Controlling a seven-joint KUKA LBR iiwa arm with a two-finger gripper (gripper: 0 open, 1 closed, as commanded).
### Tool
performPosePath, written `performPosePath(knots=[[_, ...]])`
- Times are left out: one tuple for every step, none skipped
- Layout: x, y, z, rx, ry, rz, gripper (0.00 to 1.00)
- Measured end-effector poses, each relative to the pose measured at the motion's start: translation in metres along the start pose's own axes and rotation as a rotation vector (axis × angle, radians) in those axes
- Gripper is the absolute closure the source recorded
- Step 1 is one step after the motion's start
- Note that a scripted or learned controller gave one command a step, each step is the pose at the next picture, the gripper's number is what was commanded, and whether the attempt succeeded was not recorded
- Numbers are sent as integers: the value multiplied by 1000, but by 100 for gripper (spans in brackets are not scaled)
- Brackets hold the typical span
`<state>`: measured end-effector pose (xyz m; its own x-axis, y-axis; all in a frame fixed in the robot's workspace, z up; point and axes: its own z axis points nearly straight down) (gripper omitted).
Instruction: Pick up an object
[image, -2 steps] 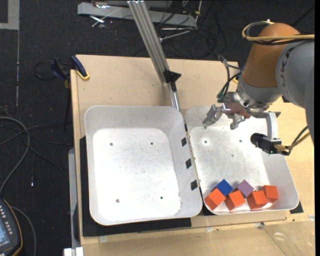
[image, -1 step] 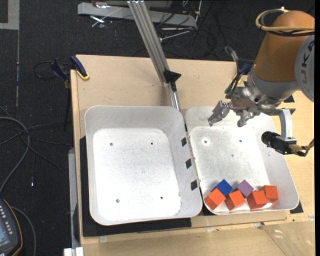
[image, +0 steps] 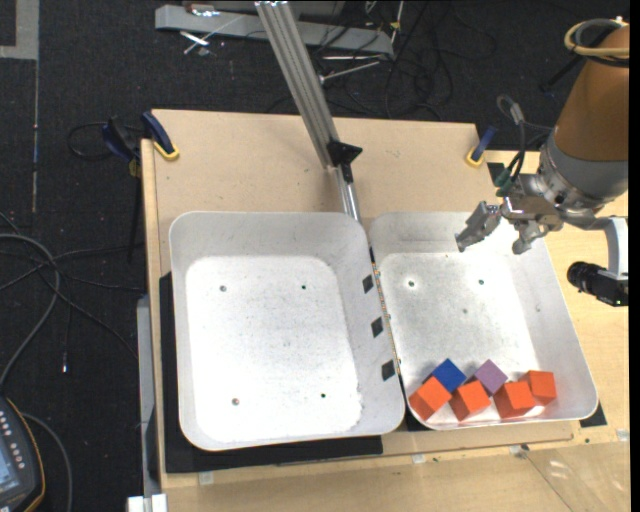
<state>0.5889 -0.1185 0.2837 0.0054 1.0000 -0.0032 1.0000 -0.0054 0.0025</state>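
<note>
Right now the gripper (image: 498, 232) hangs over the far end of the right bin (image: 560, 300), its two fingers (image: 474, 229) spread apart with nothing between them. Well below those fingertips in the view, toward the near wall of the same bin, sits a huddle of small blocks. A blue block (image: 449, 374) and a purple block (image: 491, 375) lie at the back of the cluster, the side closer to the fingers. Four orange blocks crowd the front: one orange block (image: 430, 398) at the left end, a second (image: 470, 400) just beside it, a third (image: 515, 397) further right, and a fourth (image: 542, 384) at the right end, almost under the line of the right-hand finger. All are well apart from the gripper. To the left of the fingers, past the bins' shared edge, lies the left bin (image: 190, 300). Both bins rest on the wooden bench (image: 250, 170).
</note>
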Motion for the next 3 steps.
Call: performPosePath(knots=[[-35,-1,-70,-6,-1,-2,0],[33,35,11,9,6,-14,0],[78,92,94,8,5,-12,0]])
